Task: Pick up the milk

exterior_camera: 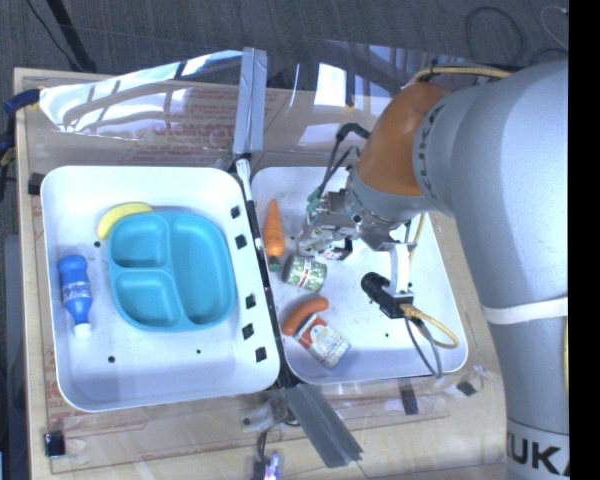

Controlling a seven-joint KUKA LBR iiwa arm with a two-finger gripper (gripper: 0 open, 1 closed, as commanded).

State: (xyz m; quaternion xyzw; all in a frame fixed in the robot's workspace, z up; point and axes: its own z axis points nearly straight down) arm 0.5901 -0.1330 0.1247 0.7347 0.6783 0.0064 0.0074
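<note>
One small milk carton point(325, 344) lies light and crushable at lower centre; grip its flat sides. Gripper point(315, 236) finger spread: cannot tell.

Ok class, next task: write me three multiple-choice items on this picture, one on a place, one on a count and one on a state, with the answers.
1. Where is the blue bottle?
A. In the left bin, left of the plate
B. In the right bin, by the carrot
C. On the plate

2. How many compartments does the plate have?
A. Two
B. Three
C. Five

3. How is the milk carton placed?
A. Standing on the plate
B. Lifted high above the bench
C. Lying on the floor of the right bin

Answers:
1 A: the blue bottle lies in the left bin, left of the plate.
2 B: its ridges divide it into three.
3 C: the milk carton lies in the right bin beside the sausage, apart from the gripper.
</note>
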